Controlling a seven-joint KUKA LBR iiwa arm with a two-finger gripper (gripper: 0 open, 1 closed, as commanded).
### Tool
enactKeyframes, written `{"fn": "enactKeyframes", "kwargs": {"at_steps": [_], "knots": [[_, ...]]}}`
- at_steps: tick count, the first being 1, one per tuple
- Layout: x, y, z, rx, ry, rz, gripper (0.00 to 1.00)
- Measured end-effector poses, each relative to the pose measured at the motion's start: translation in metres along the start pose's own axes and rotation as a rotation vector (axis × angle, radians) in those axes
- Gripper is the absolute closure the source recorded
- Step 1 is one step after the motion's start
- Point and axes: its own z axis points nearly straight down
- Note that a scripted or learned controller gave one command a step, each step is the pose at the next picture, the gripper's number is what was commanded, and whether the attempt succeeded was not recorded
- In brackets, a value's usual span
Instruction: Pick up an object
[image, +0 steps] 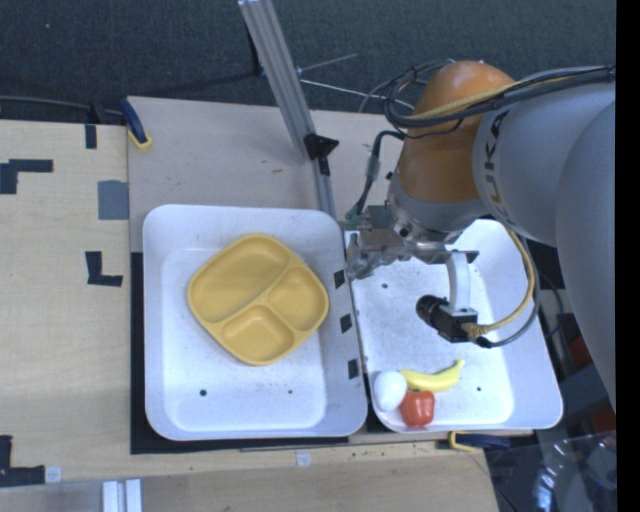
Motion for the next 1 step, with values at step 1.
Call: {"fn": "enactKeyframes", "kwargs": {"at_steps": [1], "knots": [[0.0565, -0.0219, -0.0004, 0.001, 0.0, -0.001, 1.0]]}}
